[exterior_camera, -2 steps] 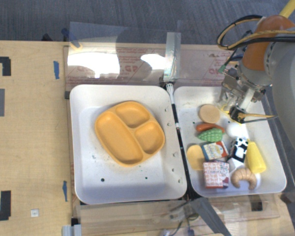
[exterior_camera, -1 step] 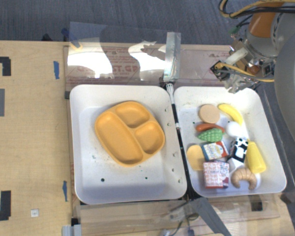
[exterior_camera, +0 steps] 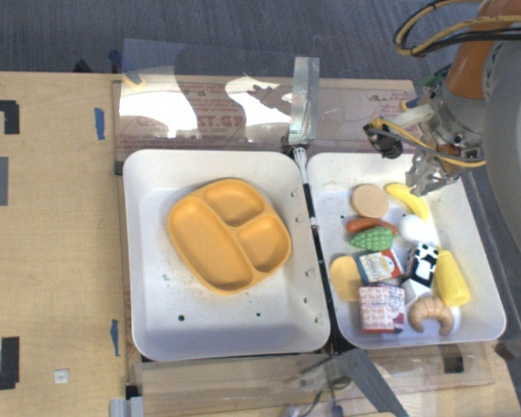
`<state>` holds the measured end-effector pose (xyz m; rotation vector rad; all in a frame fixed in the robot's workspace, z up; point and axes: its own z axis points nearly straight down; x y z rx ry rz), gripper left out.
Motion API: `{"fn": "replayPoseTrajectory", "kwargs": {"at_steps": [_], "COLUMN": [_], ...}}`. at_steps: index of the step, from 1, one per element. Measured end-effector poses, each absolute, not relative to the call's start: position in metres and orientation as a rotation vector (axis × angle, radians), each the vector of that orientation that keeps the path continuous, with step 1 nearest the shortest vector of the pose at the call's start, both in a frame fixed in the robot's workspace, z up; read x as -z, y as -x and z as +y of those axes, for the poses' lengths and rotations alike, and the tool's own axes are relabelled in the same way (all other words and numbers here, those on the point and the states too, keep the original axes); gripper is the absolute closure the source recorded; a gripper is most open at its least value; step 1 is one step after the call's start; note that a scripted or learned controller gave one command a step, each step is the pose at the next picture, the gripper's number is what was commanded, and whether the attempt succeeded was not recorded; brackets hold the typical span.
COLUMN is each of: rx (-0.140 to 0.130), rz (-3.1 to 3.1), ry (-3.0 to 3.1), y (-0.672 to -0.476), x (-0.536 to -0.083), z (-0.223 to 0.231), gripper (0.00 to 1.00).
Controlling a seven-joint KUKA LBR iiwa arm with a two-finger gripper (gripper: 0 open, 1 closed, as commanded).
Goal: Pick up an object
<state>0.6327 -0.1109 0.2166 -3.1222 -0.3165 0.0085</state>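
My claw [exterior_camera: 427,174] hangs over the far edge of the right bin [exterior_camera: 486,259], right above the far end of the banana [exterior_camera: 409,199]. From this slanted view the tips blur into the wrist hardware, so I cannot tell whether the claw is apart or together, and I see nothing gripped in it. I judge the banana the likeliest pick, simply because it lies nearest beneath me; no object has left the bin yet.

The right bin carries all the loose pieces, crowded toward its middle and near side. Just left of the banana sits a tan round cookie [exterior_camera: 370,201]; nearer than that lie an orange-red sausage [exterior_camera: 366,225] and a green leafy piece [exterior_camera: 371,239], touching each other. A white egg [exterior_camera: 412,227] rests just near of the banana. Further toward the near rim are a yellow round piece [exterior_camera: 344,274], a small printed carton [exterior_camera: 379,266], a black-and-white piece [exterior_camera: 425,263], a yellow corn-like cylinder [exterior_camera: 451,280], a pink-and-white box [exterior_camera: 381,309] and a croissant [exterior_camera: 432,313]. They are packed so tightly that a clean grip in the middle looks awkward; the banana at the far fringe has more room around it.

The left bin [exterior_camera: 148,259] holds one thing: an orange divided plate [exterior_camera: 228,233], lying flat near its centre. Both bins sit side by side on the counter [exterior_camera: 43,233].
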Motion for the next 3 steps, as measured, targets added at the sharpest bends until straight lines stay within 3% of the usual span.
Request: {"fn": "replayPoseTrajectory", "kwargs": {"at_steps": [1, 2, 3], "rx": [0.001, 0.000, -0.008], "rz": [-0.310, -0.805, -0.479], "ry": [3.127, 3.036, 3.100], "y": [-0.575, -0.580, -0.559], "x": [-0.124, -0.148, -0.139], "z": [-0.164, -0.153, -0.101], "gripper": [1.00, 1.00, 1.00]}}
